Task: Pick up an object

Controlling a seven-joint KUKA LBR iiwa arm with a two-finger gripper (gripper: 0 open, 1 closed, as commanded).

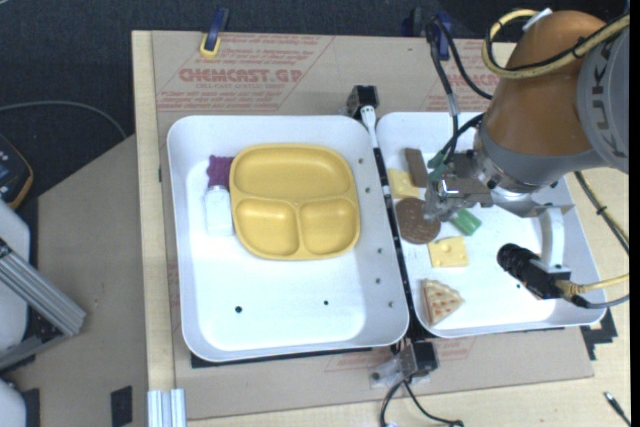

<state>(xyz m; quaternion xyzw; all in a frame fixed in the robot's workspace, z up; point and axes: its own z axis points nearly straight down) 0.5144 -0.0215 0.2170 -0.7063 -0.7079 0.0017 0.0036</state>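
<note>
My gripper (pixel 438 203) reaches down into the right bin (pixel 497 303), right at the upper right edge of a brown round disc (pixel 413 224). A green piece (pixel 468 222) lies just right of the gripper, partly under the wrist. Below it sits a yellow cheese wedge (pixel 448 253), and a pizza slice (pixel 440 300) lies nearer the front. A pale yellow piece (pixel 401 183) and a brown stick (pixel 414 162) lie at the bin's back left. Nothing is visibly lifted.
The left bin (pixel 190 250) holds a yellow divided plate (pixel 295 200), with a purple thing (pixel 218 171) and a white thing (pixel 217 212) at its left side. The arm's orange-brown body covers the right bin's back right part.
</note>
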